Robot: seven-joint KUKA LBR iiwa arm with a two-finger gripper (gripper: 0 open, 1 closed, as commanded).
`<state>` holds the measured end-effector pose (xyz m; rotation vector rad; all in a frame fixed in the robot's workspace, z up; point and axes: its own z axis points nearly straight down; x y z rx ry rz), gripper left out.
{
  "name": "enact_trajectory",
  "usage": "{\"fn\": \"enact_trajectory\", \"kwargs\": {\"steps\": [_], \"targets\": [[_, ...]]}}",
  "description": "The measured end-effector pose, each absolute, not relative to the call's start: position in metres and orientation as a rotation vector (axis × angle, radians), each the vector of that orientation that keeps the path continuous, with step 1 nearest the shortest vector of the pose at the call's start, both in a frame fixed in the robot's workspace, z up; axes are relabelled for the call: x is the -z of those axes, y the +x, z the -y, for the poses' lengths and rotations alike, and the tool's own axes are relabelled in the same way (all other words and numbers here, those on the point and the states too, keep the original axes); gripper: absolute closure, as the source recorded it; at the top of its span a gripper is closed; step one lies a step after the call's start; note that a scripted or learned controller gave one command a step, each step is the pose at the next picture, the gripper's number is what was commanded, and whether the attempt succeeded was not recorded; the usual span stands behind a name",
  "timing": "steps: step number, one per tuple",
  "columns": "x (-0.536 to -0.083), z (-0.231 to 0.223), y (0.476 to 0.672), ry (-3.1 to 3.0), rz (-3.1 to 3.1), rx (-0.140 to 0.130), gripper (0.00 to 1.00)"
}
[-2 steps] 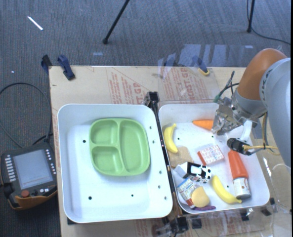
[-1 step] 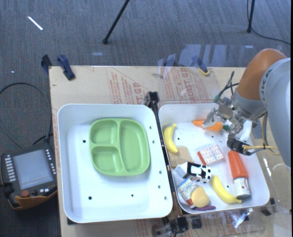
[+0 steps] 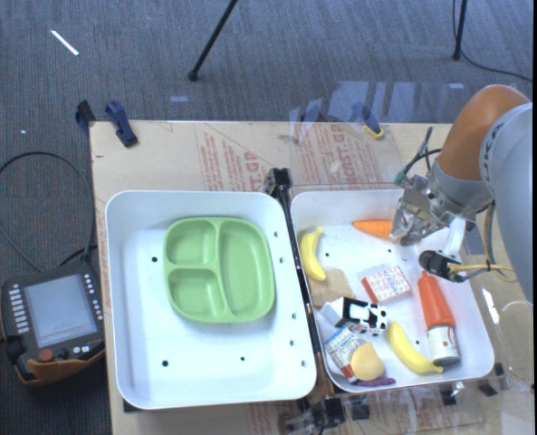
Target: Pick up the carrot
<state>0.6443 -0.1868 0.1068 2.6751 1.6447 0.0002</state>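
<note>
One carrot (image 3: 373, 228) in right bin (image 3: 482, 329), end effector (image 3: 411, 232) just beside its thick end, finger state unclear

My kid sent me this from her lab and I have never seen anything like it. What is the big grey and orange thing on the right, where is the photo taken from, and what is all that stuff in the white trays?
The grey and orange thing is a robot arm. It ends in a gripper, a two-finger claw for picking things up. One camera fixed above the bench took the photo, looking down at a slant.

Two shallow white bins sit side by side. The left bin holds a green divided plate. The right bin holds toy food and small items: a carrot, two bananas, one near the bin's left wall and one near its front, an orange bottle and a small box.

The gripper hangs right beside the carrot's thick end. I cannot tell from this picture whether it has hold of it.
</note>
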Motion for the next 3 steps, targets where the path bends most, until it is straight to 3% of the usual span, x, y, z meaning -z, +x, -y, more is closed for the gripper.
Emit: {"fn": "enact_trajectory", "kwargs": {"steps": [1, 2, 3], "targets": [[-0.106, 0.187, 0.644, 2.675, -1.647, 0.002, 0.0], [-0.084, 0.187, 0.64, 2.889, -1.285, 0.023, 0.0], [-0.095, 0.187, 0.642, 2.878, -1.291, 0.017, 1.0]]}}
